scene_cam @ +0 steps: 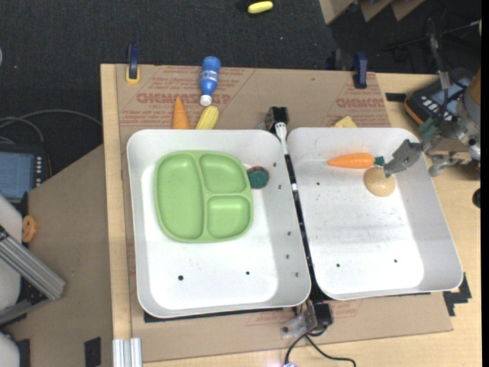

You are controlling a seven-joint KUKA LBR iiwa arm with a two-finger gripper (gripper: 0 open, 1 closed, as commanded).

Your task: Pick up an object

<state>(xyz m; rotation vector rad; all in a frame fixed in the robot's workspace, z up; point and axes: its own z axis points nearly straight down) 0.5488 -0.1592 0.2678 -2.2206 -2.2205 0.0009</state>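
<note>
We saw the gripper [399,159] reaching in from the right over the right bin [382,274], near its upper right corner. Its grey fingers sat just above a tan, round object [379,182], and we could not tell whether they were spread or closed, nor whether they touched it. A toy carrot [352,160] lay just left of the gripper, its green end next to the fingers. In the left bin [206,281] we noted a green divided plate [204,196] with 3 compartments, and a small dark teal ball [259,177] just beside the plate's right edge. On the cardboard behind the bins lay a blue and white bottle [208,79], a second orange carrot [179,115] and a yellow corn-like piece [207,117]. A yellow item [260,7] rested on the dark floor beyond the bench.
</note>
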